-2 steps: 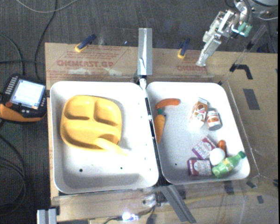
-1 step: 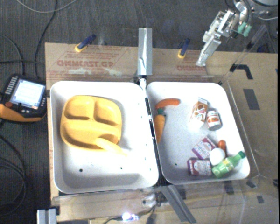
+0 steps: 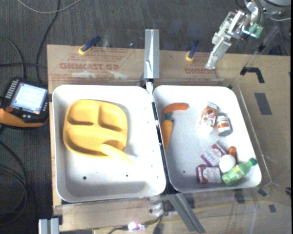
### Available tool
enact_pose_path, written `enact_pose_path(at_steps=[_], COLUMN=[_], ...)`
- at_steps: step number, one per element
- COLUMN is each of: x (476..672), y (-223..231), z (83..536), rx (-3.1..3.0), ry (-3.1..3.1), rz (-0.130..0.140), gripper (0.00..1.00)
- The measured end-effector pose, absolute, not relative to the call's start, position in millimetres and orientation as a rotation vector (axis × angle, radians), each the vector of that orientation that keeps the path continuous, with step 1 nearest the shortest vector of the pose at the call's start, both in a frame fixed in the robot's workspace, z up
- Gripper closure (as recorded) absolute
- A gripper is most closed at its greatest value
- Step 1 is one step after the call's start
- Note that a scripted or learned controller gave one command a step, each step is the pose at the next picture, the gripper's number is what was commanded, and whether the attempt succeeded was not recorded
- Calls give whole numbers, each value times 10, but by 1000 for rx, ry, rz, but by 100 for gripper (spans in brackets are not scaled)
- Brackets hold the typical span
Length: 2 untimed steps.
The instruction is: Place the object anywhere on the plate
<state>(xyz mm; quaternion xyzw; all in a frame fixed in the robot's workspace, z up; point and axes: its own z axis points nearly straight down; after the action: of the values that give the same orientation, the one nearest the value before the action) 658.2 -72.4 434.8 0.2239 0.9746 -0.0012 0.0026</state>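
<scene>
Near rim of left bin [image 3: 107, 194] sits closest to cam, bare white floor along it. Largest: bench [image 3: 63, 62], cardboard top w/ two blue-yellow clamps at back edge. Left bin holds yellow plate [image 3: 95, 128], sectioned, occupying upper-left part; lower edge lifts slightly off floor, w/ open floor below & to its right. Right bin [image 3: 185, 155] touches left one along center divider; middle floor is open.

Arm's gripper [image 3: 219, 45] hangs above bench's back edge, beyond right bin's far rim, fingers pointing down-left, apart, nothing btwn them.

Objs in right bin: carrot [image 3: 166, 129] & orange sausage [image 3: 175, 107] hug left wall near top. Can [image 3: 223, 125] & wrapped packet [image 3: 209, 115] upper right. Green bottle [image 3: 238, 172], white egg [image 3: 227, 164], two dark pouches [image 3: 208, 174] crowd lower-right corner, touching. Pendant [image 3: 22, 103] lies off bench, left.
</scene>
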Motion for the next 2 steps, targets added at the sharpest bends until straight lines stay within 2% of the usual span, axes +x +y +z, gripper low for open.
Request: enact_pose_path(at_steps=[1,2], x=[6597,6608], y=[-1444,-1440], z=[4350,4459], rx=[644,643], ry=[3069,3062], rz=[-4,-9], gripper=[0,100])
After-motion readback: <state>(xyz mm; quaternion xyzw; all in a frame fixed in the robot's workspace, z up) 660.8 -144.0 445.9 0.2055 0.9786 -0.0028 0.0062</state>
